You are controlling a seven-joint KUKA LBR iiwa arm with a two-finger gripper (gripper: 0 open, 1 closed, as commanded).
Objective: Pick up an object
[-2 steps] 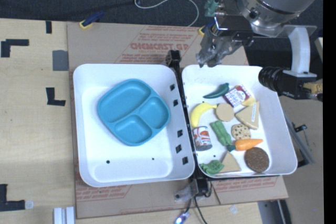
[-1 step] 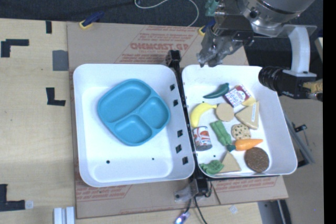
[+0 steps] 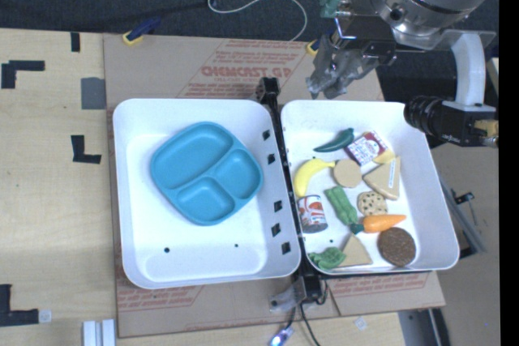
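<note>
The right bin (image 3: 422, 143) holds several toy foods: a yellow banana (image 3: 310, 172), a dark green pepper (image 3: 334, 142), a red packet (image 3: 364, 147), a small can (image 3: 313, 212), a green pickle (image 3: 342, 205), a carrot (image 3: 382, 222), a cookie (image 3: 371, 202), a cheese wedge (image 3: 387, 177), a brown patty (image 3: 396, 246) and a sandwich wedge (image 3: 355, 250). My gripper (image 3: 331, 82) hangs high above the far left rim of that bin, over the cardboard. Nothing shows between its fingers, which look slightly apart.
The left bin (image 3: 138, 255) holds a blue divided plate (image 3: 206, 172). A black hinge strip (image 3: 278, 174) runs between the bins. A white cable (image 3: 243, 8) loops over the dark cloth at the back. Cardboard (image 3: 235, 69) lies under both bins.
</note>
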